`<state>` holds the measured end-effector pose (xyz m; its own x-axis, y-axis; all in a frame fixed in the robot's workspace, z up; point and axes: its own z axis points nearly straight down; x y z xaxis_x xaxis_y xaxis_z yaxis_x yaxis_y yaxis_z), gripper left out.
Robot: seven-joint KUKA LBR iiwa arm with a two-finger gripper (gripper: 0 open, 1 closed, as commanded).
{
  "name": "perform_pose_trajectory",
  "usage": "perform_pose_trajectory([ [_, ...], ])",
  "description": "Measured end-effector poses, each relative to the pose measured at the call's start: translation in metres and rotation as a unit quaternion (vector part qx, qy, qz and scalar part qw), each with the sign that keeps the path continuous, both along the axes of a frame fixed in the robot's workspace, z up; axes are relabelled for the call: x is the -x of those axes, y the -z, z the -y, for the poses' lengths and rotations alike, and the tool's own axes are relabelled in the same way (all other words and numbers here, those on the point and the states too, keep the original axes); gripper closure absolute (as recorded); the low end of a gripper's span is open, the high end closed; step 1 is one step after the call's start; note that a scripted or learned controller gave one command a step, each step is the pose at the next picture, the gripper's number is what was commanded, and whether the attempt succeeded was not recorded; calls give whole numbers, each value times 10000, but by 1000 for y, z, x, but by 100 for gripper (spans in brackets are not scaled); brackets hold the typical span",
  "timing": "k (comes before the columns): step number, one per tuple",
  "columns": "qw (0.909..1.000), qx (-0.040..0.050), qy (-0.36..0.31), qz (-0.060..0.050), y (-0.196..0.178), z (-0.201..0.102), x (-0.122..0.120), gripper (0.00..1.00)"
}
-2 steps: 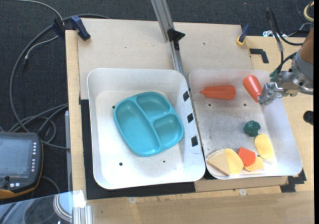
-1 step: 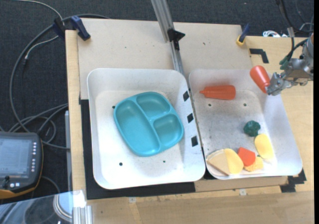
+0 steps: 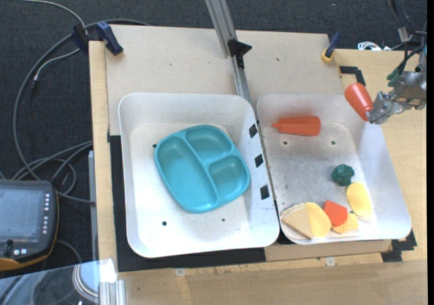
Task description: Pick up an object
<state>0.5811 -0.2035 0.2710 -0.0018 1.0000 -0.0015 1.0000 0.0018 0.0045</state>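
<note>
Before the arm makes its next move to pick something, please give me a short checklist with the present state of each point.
1. Gripper over the right bin: not ok, it sits at the bin's upper right rim.
2. Object already held: cannot tell; an orange-red piece lies right beside the gripper.
3. Orange carrot-like object free to grasp: ok, it lies alone.
4. Green object free: ok, apart from the others.
5. Food pile in the near corner: not ok, pieces touch each other.
</note>
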Motion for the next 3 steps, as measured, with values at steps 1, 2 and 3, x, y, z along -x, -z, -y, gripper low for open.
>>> perform_pose_trajectory([
  [1, 10000, -21, -28, -24, -6, -57, -5, 100],
  [2, 10000, -22, -24, -41, 10, -113, -2, 100],
  [3, 10000, -26, -30, -37, 7, -173, 1, 100],
])
